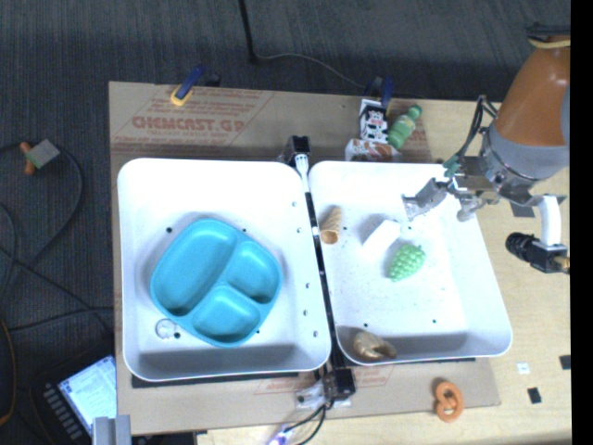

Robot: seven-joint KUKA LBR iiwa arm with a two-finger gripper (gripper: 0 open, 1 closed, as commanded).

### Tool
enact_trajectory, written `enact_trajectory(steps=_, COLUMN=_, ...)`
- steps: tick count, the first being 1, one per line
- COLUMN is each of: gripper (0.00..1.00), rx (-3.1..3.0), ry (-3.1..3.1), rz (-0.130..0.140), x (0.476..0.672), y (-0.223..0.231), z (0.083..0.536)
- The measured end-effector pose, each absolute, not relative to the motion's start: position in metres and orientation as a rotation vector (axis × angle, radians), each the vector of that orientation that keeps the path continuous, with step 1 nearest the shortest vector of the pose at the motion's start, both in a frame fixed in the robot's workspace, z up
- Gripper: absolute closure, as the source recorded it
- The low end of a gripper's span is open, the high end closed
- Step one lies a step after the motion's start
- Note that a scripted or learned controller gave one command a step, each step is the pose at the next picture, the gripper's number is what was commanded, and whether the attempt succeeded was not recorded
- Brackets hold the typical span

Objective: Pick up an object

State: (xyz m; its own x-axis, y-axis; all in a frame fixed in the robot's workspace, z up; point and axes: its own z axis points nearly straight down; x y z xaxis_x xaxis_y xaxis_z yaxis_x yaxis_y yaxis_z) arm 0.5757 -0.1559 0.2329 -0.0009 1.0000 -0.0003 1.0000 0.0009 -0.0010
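Hovering over the right bin [482, 336], my gripper [428, 197] has its jaws apart on nothing; the green grape cluster [406, 260] lies just below-left of them, long axis slanting up-right.

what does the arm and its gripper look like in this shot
The arm has a rounded orange section above a grey wrist housing. Thin dark cables loop along its left side. The gripper is small, metallic grey, with a teal accent near its base. A white and black fitting sticks out beneath the wrist.
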Motion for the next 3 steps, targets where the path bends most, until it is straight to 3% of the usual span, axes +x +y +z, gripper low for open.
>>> enact_trajectory(steps=1, gripper=0.00, rx=-2.219, ry=-2.219, rz=0.004, x=0.553, y=-0.158, z=0.109)
enact_trajectory(steps=2, gripper=1.00, rx=-2.220, ry=-2.221, rz=0.003, x=0.554, y=-0.158, z=0.119)
enact_trajectory(steps=3, gripper=1.00, rx=-2.221, ry=-2.224, rz=0.000, x=0.645, y=-0.113, z=0.169)
